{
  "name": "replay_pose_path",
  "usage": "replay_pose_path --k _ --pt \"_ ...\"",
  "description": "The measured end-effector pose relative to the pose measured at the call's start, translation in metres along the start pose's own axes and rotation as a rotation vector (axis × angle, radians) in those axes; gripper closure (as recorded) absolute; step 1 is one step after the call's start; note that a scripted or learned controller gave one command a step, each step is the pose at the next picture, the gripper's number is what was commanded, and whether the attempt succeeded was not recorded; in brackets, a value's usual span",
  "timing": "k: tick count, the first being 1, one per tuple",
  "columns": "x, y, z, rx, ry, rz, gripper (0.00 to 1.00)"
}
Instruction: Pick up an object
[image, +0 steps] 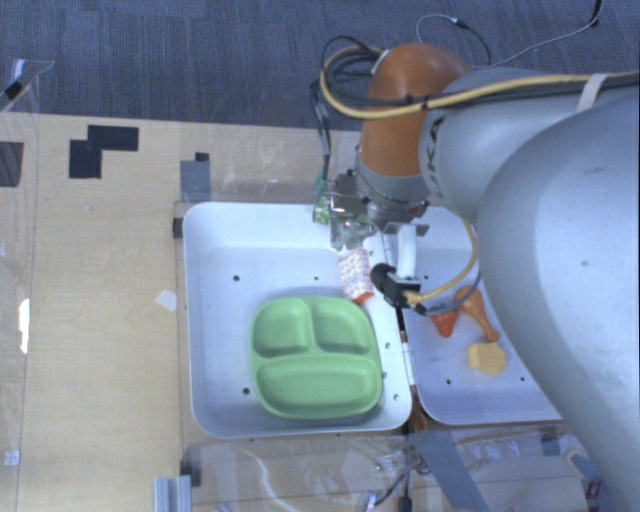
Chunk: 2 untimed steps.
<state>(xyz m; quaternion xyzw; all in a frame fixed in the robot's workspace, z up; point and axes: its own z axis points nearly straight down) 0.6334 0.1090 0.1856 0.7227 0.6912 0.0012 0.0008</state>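
1. Camera view, nearest edge first: a green divided plate (317, 357) lies flat in the front of the left bin (215, 300), untouched, well clear of my claw.
2. Across the divider, the right bin (450, 395) holds a tan and orange wooden piece (478, 330), also lying loose.
3. Farther back, my claw (352, 240) hangs over the left bin's right side, and a small white bottle with an orange end (354, 275) sits just below it, tilted. I cannot tell whether it is held or merely touching, nor how my claw stands.
4. By my judgement the pick is not yet proven: nothing is visibly lifted clear, so securing the bottle and raising it remain.
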Motion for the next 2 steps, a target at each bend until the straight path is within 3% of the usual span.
replay_pose_path --k 1,2 --pt "-0.003 -0.035 -0.018 0.000 0.001 -0.032 1.00" --pt "-0.076 -0.065 -0.028 0.000 0.000 -0.109 1.00"
